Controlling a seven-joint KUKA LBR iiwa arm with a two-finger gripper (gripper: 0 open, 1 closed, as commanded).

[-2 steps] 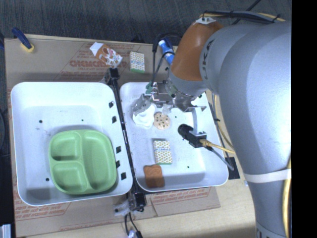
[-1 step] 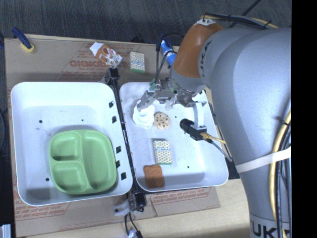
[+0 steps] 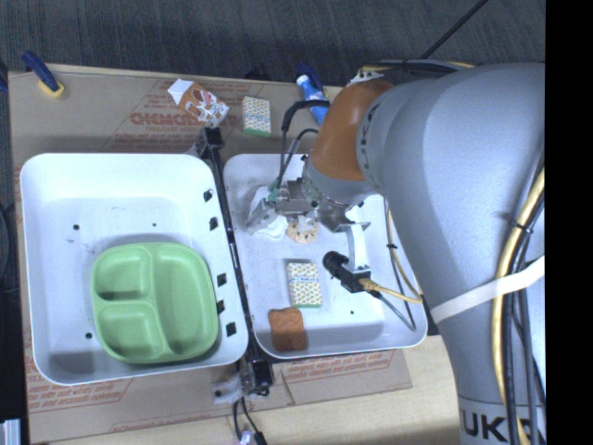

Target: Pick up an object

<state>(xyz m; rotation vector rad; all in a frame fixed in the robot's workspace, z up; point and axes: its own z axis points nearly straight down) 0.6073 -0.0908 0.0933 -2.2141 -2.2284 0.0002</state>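
Dark carpet lies behind the bench, and on the bench a sheet of brown cardboard (image 3: 139, 119) carries two shallow white bins side by side. Left bin (image 3: 56, 193) holds a light green tray (image 3: 153, 301) with three compartments, lying flat near its front. Right bin (image 3: 403, 327) holds several small things. Near its front edge lies a brown block (image 3: 287, 327) that looks like a sponge or a piece of bread. Just behind it, apart from it, lies a small flat packet (image 3: 304, 284) with a white and green pattern. Further back there is a round pale biscuit-like object (image 3: 301, 233), and beside it, to the left, something white and crumpled (image 3: 262, 219).

The grey arm (image 3: 463, 184) with its orange band (image 3: 341, 137) reaches in from the right, over the back half of the right bin. The gripper (image 3: 292, 202) is low over the round object and the white crumpled thing. It is hard to read here: I cannot tell if the pincer is open or closed, and I cannot tell if it touches or holds either of these things.

Behind the bins, on the cardboard, lie a second patterned packet (image 3: 256, 116), a small wrapper with orange and white (image 3: 197, 103), and a blue item (image 3: 310, 89). A blue and yellow clamp (image 3: 42, 72) sits at the left back corner of the bench.
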